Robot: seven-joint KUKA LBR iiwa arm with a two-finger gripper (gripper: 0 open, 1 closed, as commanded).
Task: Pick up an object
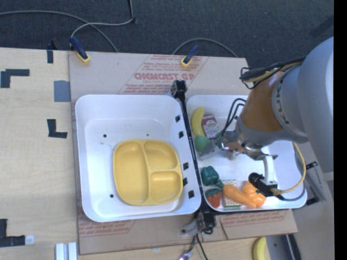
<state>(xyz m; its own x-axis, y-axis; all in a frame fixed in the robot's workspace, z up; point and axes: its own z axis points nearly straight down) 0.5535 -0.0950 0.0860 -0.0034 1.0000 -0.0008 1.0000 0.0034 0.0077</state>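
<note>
Where toys crowd: gripper (pixel 232 149), banana (pixel 197 121)

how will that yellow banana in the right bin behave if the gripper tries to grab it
The banana looks smooth and curved, so it may slip or pivot between fingers. It lies along the bin divider, which probably leaves little room on that side. It looks like a toy, so likely light and stiff.

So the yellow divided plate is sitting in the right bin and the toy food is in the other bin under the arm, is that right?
Not quite. The camera view shows the yellow divided plate in the left bin, not the right one. The rest holds: the toy food, including the banana and the carrot, lies in the right bin, where the arm reaches in.
</note>
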